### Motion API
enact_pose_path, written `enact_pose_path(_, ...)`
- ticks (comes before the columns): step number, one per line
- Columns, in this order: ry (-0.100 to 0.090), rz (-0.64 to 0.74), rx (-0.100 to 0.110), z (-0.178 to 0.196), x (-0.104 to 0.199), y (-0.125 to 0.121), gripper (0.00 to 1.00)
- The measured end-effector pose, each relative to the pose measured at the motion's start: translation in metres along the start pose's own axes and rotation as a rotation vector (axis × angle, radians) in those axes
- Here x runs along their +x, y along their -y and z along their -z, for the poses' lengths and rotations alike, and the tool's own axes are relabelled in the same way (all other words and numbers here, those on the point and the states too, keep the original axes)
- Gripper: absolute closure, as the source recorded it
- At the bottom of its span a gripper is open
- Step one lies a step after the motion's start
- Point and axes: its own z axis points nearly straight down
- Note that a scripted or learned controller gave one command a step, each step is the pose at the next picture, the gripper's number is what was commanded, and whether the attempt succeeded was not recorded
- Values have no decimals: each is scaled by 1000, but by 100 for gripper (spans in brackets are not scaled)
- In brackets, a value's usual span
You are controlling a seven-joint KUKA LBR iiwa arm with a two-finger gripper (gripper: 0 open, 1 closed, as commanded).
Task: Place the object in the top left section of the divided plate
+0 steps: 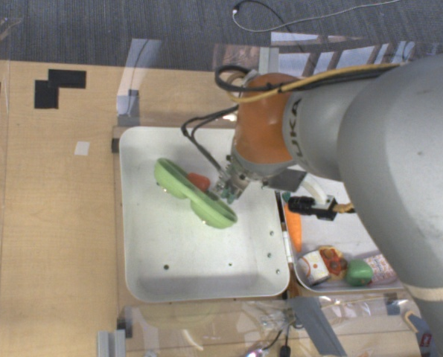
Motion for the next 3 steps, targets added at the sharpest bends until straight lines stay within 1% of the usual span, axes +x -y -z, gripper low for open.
enact_pose_path(1,-3,-298,-2,0,9,5,100)
enact_pose_path(2,-13,-238,22,90,-33,50,100)
enact_pose_path(3,-16,-111,23,94,-17,106,100)
